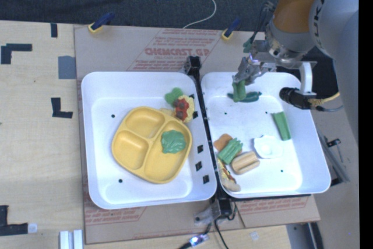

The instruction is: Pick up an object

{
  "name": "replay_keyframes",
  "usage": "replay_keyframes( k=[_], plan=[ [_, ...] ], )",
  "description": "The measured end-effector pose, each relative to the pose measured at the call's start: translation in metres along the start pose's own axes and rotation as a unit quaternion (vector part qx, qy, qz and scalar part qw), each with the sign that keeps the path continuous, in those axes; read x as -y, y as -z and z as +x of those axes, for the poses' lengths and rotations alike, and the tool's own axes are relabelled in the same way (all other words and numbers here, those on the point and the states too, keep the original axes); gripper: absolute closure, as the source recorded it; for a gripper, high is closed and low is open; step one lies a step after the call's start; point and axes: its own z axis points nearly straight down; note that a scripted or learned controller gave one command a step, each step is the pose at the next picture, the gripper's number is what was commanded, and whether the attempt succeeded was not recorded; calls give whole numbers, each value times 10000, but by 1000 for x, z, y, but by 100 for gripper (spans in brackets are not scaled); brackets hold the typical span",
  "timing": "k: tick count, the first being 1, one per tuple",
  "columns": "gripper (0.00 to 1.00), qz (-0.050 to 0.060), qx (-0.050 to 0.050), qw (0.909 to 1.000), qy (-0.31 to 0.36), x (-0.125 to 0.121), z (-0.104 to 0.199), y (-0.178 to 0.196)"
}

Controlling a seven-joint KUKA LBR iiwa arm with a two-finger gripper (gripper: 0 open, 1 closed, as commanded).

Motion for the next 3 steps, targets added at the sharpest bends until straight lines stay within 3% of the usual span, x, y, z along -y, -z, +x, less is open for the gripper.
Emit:
replay_keyframes(
  k=[1, 3],
  plan=[
    [100, 10, 6, 10000, -8, 16, -3, -1],
    [100, 9, 8, 10000, -9, 11, 0, -16]
  ],
)
